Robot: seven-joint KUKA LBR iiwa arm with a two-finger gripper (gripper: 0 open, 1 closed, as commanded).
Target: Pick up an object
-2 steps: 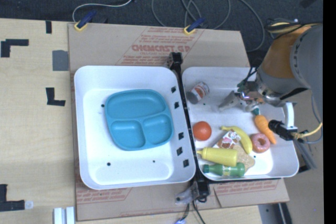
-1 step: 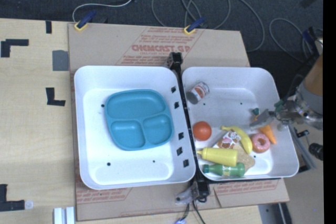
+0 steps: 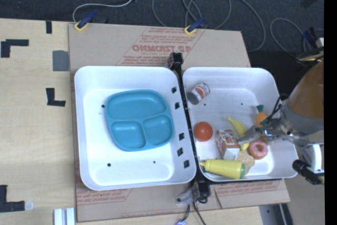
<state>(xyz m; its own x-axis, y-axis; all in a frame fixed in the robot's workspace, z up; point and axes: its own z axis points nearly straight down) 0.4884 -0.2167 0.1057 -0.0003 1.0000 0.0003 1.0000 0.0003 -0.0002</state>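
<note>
A grey arm with an orange band leans in from the right over the right-hand bin [image 3: 263, 79], its pincer [image 3: 266, 133] low among a crowd of small toy foods near that bin's right wall; whether the pincer is spread or pressed together cannot be told, since the wrist and clutter hide its tips. The likeliest targets lie just beside it: a pink doughnut-like ring [image 3: 258, 149] touching a tan biscuit piece [image 3: 244, 158], a yellow banana [image 3: 237, 125] and a small orange item [image 3: 260, 117] at the far side. Nothing is visibly pinched, so the pick appears not yet made. A red ball [image 3: 203, 130], a brown-and-white packet [image 3: 227, 142], a yellow bottle [image 3: 224, 168] along the near wall and a tipped can [image 3: 198, 93] fill the rest, packed closely enough that a grasp could nudge neighbours. The left bin [image 3: 92, 166] carries a blue divided plate [image 3: 139, 118], well apart, on the cardboard-covered tabletop [image 3: 158, 47].
</note>
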